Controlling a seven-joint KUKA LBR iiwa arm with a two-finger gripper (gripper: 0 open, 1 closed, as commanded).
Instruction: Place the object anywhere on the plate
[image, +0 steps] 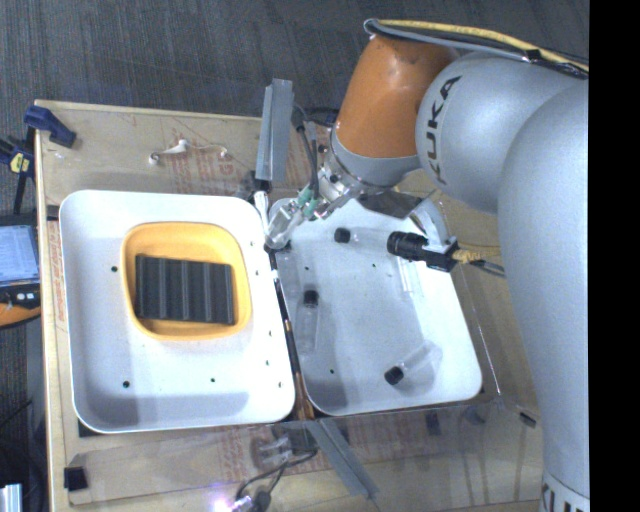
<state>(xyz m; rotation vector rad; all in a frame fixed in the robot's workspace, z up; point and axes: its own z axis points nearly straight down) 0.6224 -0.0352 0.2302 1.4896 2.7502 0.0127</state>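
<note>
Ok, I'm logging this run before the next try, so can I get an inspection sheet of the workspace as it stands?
Surface: wooden bench bearing two white bins, left bin and right bin.
Job's things: yellow plate in the left bin, with a dark ribbed block on it; clear tubes with black caps lie in the right bin.
Clutter: small black bits in the right bin.
Grippers: gripper at the right bin's top left corner; finger state unclear.
Cables: yellow cable on the arm.
Surroundings: blue clamp at the bench's left corner; dark floor.
</note>
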